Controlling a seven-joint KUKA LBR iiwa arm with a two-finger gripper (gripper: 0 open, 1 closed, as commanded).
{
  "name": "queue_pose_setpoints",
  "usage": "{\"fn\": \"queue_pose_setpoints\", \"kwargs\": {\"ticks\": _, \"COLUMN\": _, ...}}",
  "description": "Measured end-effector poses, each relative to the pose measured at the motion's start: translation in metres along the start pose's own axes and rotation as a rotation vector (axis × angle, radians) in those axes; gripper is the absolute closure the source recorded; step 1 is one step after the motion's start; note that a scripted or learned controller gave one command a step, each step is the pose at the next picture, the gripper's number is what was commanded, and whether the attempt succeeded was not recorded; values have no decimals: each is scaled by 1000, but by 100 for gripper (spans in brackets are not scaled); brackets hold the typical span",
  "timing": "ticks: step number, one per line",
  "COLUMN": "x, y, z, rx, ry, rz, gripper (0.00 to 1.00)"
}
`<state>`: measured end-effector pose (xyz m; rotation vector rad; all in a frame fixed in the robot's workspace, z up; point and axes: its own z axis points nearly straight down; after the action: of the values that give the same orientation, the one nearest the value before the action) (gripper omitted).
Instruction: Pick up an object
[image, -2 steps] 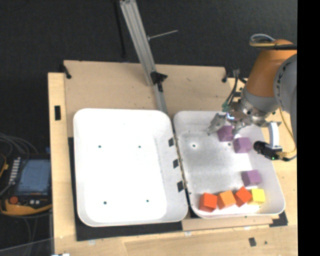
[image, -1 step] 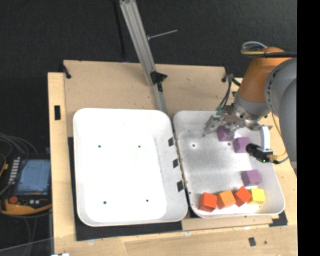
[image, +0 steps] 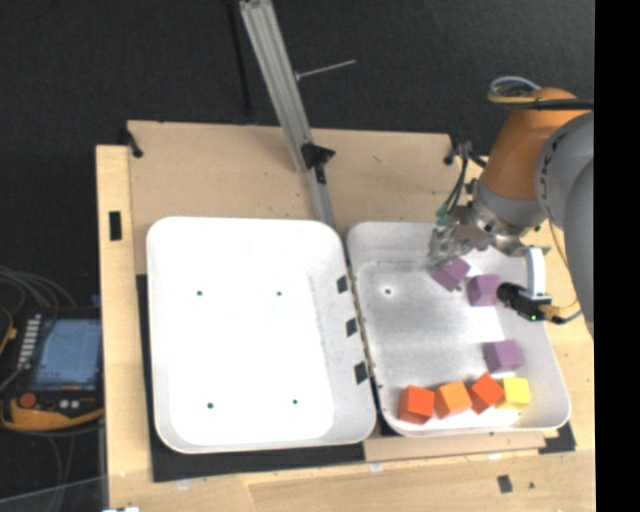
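Gripper sits low over the far end of the right bin, directly above a purple block that is tilted and touching its tip; whether the block is actually clamped cannot be told. A second purple block lies just beside it, and a third rests nearer the front. Along the front wall stand a red-orange block, an orange block, a red block and a yellow block, touching in a row. Beside it is the left bin. No readable writing or labels appear anywhere.
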<state>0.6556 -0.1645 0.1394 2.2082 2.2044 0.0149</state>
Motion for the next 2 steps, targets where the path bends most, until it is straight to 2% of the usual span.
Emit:
{"fn": "queue_pose_setpoints", "kwargs": {"ticks": 1, "x": -8, "y": 2, "z": -46, "rx": 15, "ry": 6, "rz": 2, "gripper": 100}}
{"fn": "queue_pose_setpoints", "kwargs": {"ticks": 2, "x": -15, "y": 12, "z": -107, "rx": 13, "ry": 5, "rz": -4, "gripper": 100}}
